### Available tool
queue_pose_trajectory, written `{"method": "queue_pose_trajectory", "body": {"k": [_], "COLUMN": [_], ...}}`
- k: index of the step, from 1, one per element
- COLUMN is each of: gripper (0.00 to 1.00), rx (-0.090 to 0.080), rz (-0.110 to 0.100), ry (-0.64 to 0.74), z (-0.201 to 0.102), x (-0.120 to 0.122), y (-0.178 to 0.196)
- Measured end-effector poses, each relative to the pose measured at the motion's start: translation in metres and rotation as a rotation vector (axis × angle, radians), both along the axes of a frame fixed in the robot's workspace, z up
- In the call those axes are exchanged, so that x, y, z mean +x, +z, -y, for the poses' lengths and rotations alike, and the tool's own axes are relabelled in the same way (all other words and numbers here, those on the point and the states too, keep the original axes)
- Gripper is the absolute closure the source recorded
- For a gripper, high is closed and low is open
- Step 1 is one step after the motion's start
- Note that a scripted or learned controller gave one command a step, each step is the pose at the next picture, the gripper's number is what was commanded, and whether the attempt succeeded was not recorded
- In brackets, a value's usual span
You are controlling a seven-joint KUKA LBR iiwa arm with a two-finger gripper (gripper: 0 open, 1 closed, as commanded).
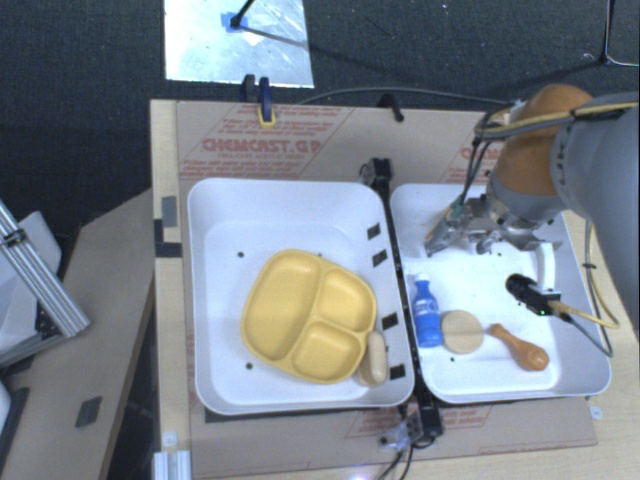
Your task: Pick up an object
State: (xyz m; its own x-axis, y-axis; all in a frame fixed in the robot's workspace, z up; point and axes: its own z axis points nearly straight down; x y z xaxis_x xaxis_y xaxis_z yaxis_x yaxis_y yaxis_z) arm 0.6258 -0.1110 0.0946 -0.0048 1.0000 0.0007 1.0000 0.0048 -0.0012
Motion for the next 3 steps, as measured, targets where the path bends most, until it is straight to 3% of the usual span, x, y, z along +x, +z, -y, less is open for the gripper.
{"method": "queue_pose_trajectory", "body": {"k": [1,3], "gripper": [1.0,1.0], "rx": [-0.001,-0.001], "rz": [0.005,0.006], "ry": [0.0,-0.001], "z": [0.0,0.002], "x": [0.001,0.005], "y": [0.013,0.101]}}
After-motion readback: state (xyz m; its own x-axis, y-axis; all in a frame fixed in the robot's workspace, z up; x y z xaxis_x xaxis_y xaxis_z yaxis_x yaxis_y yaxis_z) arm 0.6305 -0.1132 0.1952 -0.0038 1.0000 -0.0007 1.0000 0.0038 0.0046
